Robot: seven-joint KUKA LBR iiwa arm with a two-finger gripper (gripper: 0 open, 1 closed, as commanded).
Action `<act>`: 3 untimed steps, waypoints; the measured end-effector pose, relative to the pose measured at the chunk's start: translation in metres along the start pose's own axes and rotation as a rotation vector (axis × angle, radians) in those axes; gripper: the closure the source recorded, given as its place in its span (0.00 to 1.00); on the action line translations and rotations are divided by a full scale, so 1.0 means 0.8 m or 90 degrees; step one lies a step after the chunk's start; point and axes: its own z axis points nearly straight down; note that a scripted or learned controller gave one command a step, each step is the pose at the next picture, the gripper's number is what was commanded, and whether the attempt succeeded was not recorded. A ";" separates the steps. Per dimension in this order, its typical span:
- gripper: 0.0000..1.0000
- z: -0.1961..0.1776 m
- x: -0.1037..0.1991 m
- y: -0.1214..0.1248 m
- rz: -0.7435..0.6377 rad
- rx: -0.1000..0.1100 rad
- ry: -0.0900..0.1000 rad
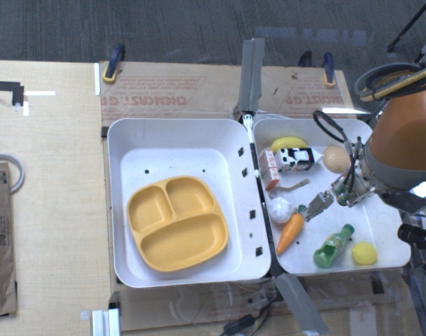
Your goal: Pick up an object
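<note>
I see a pale wooden bench [45, 187] backed by dark grey carpet, with cardboard under two glossy white bins. The left bin [122, 208] holds a smooth yellow divided plate [178, 222]. In the right bin [391, 254], the gripper [316, 205] sits low at centre, just above and right of the tapered orange carrot [289, 233]; I cannot tell how its jaws stand

Grey arm [401, 142] reaching in from right, gripper [317, 205] angled low, leftward
</note>
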 end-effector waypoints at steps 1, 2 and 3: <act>0.00 0.035 0.039 0.016 0.310 0.003 0.001; 0.00 0.034 0.065 0.028 0.084 0.002 0.001; 1.00 0.024 0.063 0.028 0.085 0.003 0.001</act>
